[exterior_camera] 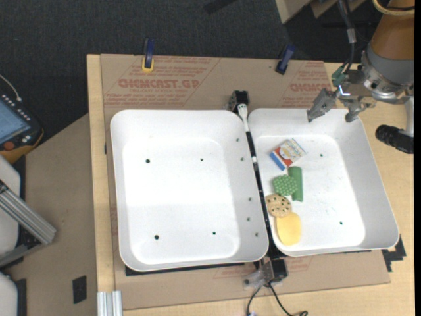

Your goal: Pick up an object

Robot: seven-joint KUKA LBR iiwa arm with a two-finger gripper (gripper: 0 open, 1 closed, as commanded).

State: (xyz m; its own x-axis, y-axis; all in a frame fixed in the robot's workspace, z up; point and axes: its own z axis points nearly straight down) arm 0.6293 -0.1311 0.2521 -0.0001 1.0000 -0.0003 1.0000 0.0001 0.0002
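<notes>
My gripper (337, 108) hangs over the far rim of the right bin (368, 176), fingers spread apart and open, with nothing between them. Several small objects lie along the right bin's left side. A red, white and blue packet (287, 153) lies furthest back. Below it is a green block (296, 182) with a round green dotted piece (283, 185) against it. A brown cookie-like disc (278, 205) and a yellow oval piece (288, 229) sit near the front left corner. The gripper is well behind and to the right of all of them.
The left bin (131, 196) sits beside the right one, with a black divider strip (252, 157) between them. Both rest on a cardboard sheet (191, 78) held by blue clamps (148, 54). A black cable (263, 295) runs off the front edge.
</notes>
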